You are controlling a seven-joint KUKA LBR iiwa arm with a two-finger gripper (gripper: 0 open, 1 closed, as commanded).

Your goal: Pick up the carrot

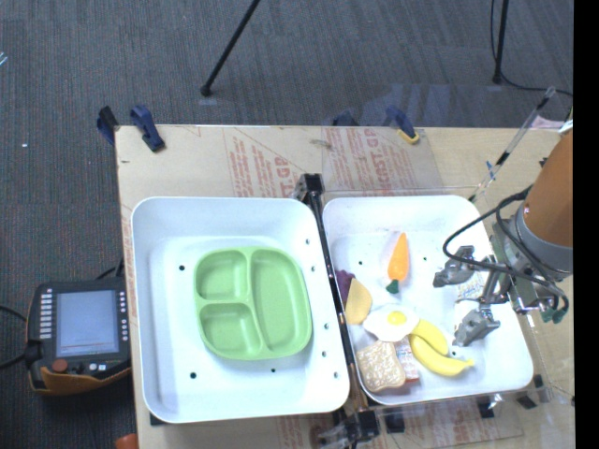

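Hand [465, 299] hung released over the right bin [510, 368], fingers spread, grasping nothing. Carrot [399, 256] lay well left of it, above the fried egg [391, 322].

You've got two plain white bins [229, 211] sitting on a tan board [281, 157] with reddish printed lettering on it. The divided plate [253, 303] is a soft lime green all over. The carrot [399, 257] is bright orange with a little dark green top. Next to it there's a yellow banana [438, 352], a white fried egg [391, 323] with a yellow yolk, and a speckled beige slice of bread [381, 367]. Blue clamps [147, 127] on the board's back edge, dark grey carpet [140, 36] behind, orange band [573, 195] on the grey arm.
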